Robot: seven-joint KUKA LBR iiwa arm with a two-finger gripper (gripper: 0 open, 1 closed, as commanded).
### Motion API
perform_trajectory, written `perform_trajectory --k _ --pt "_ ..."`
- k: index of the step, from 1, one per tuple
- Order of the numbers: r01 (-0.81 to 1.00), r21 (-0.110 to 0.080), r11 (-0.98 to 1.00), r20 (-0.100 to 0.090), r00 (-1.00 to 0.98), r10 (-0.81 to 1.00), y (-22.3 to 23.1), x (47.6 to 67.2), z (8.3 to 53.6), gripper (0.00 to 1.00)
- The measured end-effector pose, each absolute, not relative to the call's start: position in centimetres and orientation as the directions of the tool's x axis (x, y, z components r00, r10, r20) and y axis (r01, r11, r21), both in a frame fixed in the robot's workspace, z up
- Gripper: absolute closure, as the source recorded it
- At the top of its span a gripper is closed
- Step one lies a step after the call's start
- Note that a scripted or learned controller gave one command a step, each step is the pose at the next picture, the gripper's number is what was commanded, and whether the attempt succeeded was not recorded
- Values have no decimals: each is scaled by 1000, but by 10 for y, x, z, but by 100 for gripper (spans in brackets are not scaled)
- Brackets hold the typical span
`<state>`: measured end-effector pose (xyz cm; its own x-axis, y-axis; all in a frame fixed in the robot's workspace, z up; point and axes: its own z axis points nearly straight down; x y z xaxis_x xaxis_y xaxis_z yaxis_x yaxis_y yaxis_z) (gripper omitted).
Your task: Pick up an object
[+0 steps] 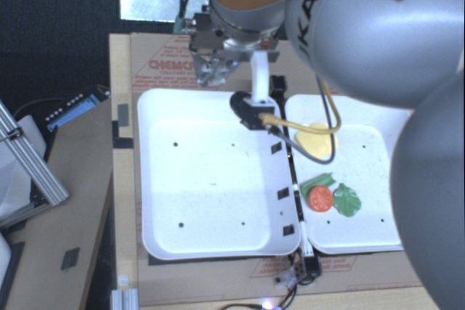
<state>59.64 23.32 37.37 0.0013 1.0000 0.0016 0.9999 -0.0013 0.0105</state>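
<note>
white plastic bins are sitting side by side on the tabletop, and the end effector [212, 69] is hanging over the far rim of the left bin [211, 178], its grip state impossible to tell. the objects are lying in the right bin [367, 229], rightward and nearer the camera: a yellow piece [314, 141], then a red tomato [320, 199] touching green leaves [347, 201]. the ridge where the bins meet and a yellow cable [290, 128] looping over the yellow piece are standing between.
</note>
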Motion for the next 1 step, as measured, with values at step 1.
perform_trajectory --k 1 --pt "1000 20 3 7 -4 1000 213 593 536 100"
